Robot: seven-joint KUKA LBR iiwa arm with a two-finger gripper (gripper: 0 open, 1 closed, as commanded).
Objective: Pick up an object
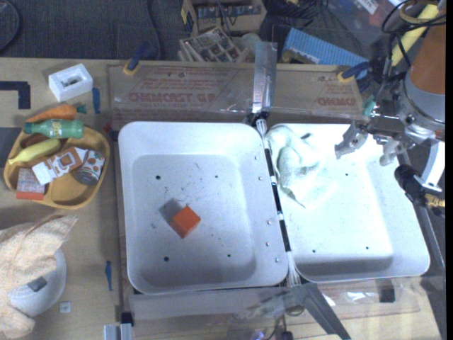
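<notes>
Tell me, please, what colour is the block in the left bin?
Orange. The block shows best in the camera view, lying on the white floor of the left bin.

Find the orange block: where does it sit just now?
The orange block lies in the left bin, near its middle and slightly toward the front, far from the gripper over the right bin.

Orange block [187, 222], white bins [141, 144]
</notes>
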